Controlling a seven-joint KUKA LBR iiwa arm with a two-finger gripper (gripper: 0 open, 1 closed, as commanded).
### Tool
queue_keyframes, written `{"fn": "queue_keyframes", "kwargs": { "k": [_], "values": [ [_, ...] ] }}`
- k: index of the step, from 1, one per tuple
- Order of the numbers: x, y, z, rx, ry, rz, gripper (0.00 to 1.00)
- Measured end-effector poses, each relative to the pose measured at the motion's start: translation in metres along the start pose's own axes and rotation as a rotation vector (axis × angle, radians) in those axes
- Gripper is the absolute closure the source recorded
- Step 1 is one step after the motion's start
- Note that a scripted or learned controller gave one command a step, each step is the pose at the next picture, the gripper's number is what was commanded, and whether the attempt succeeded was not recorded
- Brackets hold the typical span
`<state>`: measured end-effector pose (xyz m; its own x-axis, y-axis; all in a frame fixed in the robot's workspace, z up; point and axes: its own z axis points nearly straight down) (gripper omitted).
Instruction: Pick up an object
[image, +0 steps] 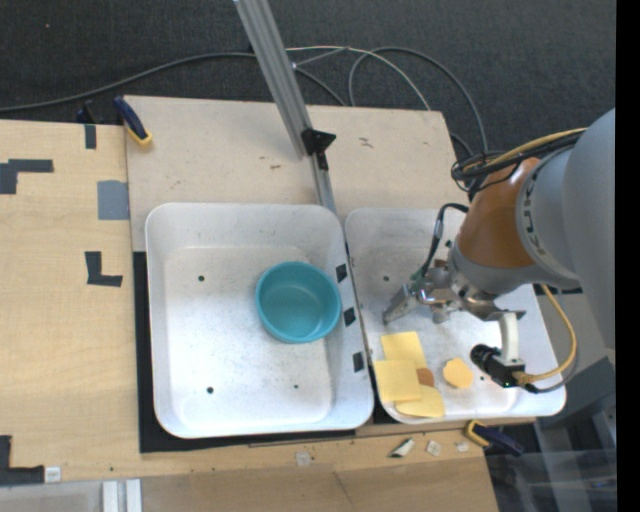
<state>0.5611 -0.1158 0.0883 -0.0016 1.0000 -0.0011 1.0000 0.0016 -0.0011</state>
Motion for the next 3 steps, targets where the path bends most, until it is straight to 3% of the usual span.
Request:
{"fn": "queue_keyframes", "kwargs": {
  "k": [1,3],
  "values": [
    [0.001,0.0,-0.01,0.002,0.002,-0.001,1.0],
    [-0.013,0.0,-0.13,-0.006,0.0,0.001,1.0]
  ]
}}
